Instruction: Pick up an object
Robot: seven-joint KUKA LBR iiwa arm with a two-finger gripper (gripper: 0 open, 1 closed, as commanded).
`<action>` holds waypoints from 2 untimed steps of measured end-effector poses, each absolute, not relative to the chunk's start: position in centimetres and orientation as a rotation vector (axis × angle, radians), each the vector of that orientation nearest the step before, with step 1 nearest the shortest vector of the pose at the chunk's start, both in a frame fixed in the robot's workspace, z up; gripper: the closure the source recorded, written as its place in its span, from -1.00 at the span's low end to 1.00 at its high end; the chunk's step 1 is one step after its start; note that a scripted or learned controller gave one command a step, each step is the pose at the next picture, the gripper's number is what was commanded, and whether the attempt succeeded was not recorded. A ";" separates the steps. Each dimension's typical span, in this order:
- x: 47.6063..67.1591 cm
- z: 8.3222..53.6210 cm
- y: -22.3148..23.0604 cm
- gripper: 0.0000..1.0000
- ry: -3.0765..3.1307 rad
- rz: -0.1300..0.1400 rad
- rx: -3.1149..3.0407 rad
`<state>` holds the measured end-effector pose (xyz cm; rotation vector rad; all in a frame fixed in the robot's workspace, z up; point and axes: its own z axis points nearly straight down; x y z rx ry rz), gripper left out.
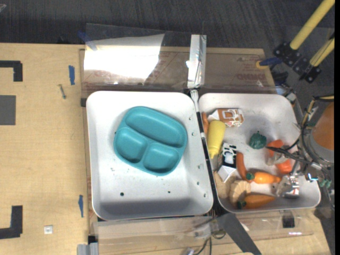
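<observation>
The right bin [276, 102] holds a jumble of toy food. A yellow bottle [215, 136] lies at its left side, with a white and orange carton [229, 117] above it. A small dark green piece [258, 140] sits in the middle. Orange carrot-like pieces [261, 178] lie along the front, beside a tan biscuit shape [239, 189] and a black and white card [229, 155]. My gripper [291, 187] is low in the bin's front right corner, right of the carrot pieces and touching or just over them. Nothing can be seen held in it.
The left bin [106, 185] carries a teal divided plate [151, 139] at its centre. The arm with its orange band [322, 134] and loose cables hangs over the right bin's right rim. Yellow-handled gear [308, 31] stands at the back right. Clear plastic sheeting [127, 57] lies behind the bins.
</observation>
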<state>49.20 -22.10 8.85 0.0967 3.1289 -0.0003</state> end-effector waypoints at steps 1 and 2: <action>48.3 8.9 -20.4 -1.00 3.123 -0.005 0.191; 48.7 10.2 -20.4 1.00 3.112 -0.009 0.186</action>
